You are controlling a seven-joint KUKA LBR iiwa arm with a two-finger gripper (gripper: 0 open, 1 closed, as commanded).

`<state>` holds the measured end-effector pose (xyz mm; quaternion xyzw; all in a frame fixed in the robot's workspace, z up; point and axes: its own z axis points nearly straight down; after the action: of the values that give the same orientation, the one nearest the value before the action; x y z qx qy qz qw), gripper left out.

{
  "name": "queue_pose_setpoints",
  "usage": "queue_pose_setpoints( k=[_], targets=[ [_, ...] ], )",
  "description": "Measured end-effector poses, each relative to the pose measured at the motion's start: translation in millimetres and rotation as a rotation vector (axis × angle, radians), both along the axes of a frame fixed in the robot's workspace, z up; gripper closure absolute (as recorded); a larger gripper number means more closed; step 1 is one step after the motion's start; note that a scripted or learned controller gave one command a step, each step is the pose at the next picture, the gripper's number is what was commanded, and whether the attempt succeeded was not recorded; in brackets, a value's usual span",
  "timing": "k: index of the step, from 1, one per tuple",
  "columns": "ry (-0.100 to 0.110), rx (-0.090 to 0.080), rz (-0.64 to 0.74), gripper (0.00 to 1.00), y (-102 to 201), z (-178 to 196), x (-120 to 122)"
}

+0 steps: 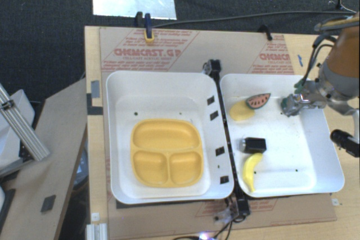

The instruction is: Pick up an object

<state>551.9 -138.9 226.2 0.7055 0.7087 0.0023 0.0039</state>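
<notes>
The right bin [323, 137] holds a watermelon slice [259, 100], a pale yellow lemon-like piece [242, 112], a small black block [255, 145] and a banana [251, 170]. My gripper [292, 104] hangs over the upper right part of that bin, to the right of the watermelon slice and apart from it. I see nothing between its tips. The arm with its orange band [344, 56] comes in from the right edge.
The left bin [121, 121] holds a yellow divided tray [167, 152]. Black clips sit along the wall between the bins [220, 132]. A blue and yellow clamp [148, 27] stands at the back of the bench. A cable runs across the back.
</notes>
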Motion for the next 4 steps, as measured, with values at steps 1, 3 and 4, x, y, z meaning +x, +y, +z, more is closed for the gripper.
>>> queue_pose_setpoints(
  k=[1, 3, 4],
  targets=[
    [0.007, 0.001, -0.002, 1.0, -0.1, -13.8, 0.8],
    [0.006, 0.004, 0.006, 1.0, 108.9, -10.7, 36.7],
    [0.004, 0.005, 0.006, 1.0, 164.4, -0.9, 56.7]
  ],
)
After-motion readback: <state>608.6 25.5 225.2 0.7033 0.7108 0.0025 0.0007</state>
